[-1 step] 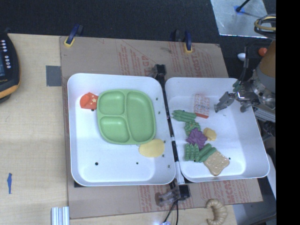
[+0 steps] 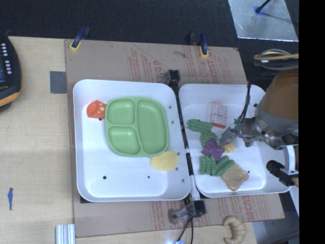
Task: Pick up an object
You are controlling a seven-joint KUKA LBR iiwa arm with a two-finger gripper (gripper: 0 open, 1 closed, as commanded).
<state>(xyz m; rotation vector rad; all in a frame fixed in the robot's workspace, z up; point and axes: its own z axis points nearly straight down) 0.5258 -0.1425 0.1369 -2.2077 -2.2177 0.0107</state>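
Note:
My gripper [image 2: 229, 135] hangs low over the middle of the right bin [image 2: 254, 93], at the end of the grey arm with its orange band [image 2: 282, 93] coming in from the right. Just below its tip lie a purple toy [image 2: 212, 149] and a small yellow piece [image 2: 229, 147]. Left of it is a green bean-like toy [image 2: 199, 125]. A red and white card [image 2: 218, 114] lies above it. Green pods [image 2: 214, 165] and a tan bread slice [image 2: 234, 177] rest near the bin's front. Nothing is seen held.
The left bin [image 2: 91, 177] holds a green divided plate [image 2: 137, 126], a red piece with a star [image 2: 96, 109] and a yellow disc [image 2: 164, 160]. A pendant [image 2: 7, 72] lies at the far left, and clamps [image 2: 203, 47] hold the cardboard at the back.

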